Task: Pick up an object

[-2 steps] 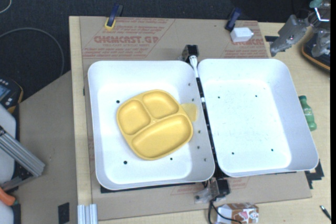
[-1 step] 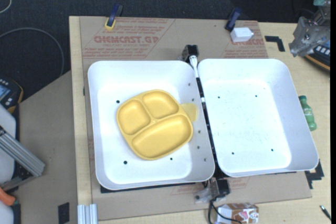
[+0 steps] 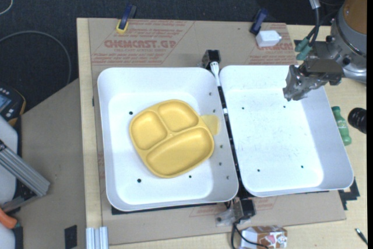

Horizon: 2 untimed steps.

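A yellow divided plate point(image 3: 171, 137) with three compartments lies flat in the left white bin point(image 3: 116, 90). A small pale yellow piece point(image 3: 211, 123) peeks out from under the plate's right edge. My gripper point(image 3: 294, 93) hangs over the far right part of the right white bin point(image 3: 280, 183), well away from the plate, and nothing shows between its fingers. The arm comes in from the right edge.
A black clamp point(image 3: 212, 59) sits at the far seam between the bins. A white block point(image 3: 268, 38) and blue clips point(image 3: 125, 16) rest on the cardboard behind. A green object point(image 3: 341, 124) lies outside the right bin's right rim.
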Each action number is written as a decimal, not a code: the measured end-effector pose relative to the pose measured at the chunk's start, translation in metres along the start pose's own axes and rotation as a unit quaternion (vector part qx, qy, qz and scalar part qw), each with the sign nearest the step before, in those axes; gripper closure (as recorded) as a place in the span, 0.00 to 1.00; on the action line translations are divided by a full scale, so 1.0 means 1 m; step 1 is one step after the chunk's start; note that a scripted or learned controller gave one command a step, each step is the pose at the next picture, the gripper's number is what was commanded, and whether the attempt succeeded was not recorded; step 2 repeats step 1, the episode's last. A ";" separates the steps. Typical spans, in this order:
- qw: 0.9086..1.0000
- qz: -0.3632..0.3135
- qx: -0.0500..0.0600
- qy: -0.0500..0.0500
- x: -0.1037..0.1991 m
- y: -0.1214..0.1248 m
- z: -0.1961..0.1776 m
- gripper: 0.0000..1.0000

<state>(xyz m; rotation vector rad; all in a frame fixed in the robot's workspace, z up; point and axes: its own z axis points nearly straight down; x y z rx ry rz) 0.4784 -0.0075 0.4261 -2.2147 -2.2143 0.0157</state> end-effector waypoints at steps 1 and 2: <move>1.000 -0.004 -0.003 0.001 0.071 0.001 0.052 1.00; 1.000 -0.004 -0.003 0.001 0.071 0.001 0.052 1.00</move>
